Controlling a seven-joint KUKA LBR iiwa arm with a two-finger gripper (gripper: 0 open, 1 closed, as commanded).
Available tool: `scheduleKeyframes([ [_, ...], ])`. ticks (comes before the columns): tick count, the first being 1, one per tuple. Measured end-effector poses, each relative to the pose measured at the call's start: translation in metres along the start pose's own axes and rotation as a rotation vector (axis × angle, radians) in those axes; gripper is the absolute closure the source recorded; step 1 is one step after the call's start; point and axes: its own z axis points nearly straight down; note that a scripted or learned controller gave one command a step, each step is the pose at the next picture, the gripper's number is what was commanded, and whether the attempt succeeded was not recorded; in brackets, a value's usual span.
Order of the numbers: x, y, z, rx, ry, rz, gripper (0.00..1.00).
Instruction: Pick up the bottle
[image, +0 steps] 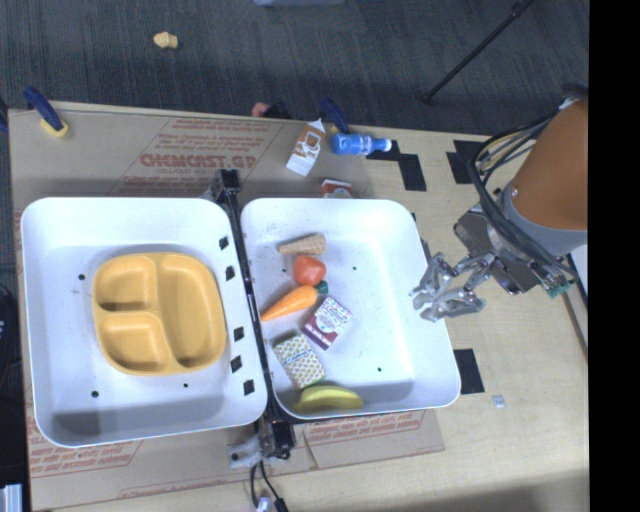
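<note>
The bottle is small and blue with a white label. It lies on its side on the bench behind the right bin, outside both bins. My gripper hovers over that bin's right rim, far in front and to the right of the bottle. Its metal fingers are spread open and nothing is between them. The grey arm with its orange band comes in from the right.
The right bin holds a bread slice, a tomato, a carrot, a small carton, a cracker pack and a banana. A yellow divided plate lies in the left bin. A milk carton lies beside the bottle.
</note>
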Motion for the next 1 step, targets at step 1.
scheduleKeyframes([
  [1, -0.0008, -0.0003, -0.0105, 0.001, 0.000, -0.001, 1.00],
])
